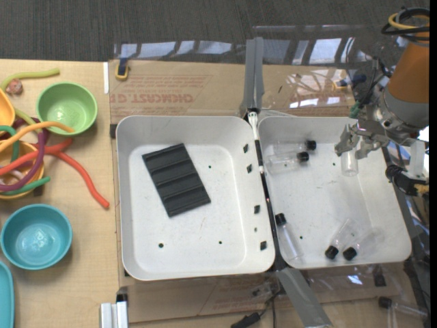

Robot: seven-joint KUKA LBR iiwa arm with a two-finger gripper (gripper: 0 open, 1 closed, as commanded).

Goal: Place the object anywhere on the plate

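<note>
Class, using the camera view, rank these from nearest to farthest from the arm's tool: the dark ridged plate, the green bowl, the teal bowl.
Measured from the tool, over the right bin's far side:
1. Dark ridged plate, lying in the left bin.
2. Green bowl, on the bench left of the bins, toward the back.
3. Teal bowl, on the bench at the front left.

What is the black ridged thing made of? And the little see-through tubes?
The black ridged plate looks like matte plastic or rubber: dull, no shine, moulded ridges. The clear tubes seem to be glossy transparent plastic, possibly glass, since the white bin shows through them; their caps look like black plastic.
</note>
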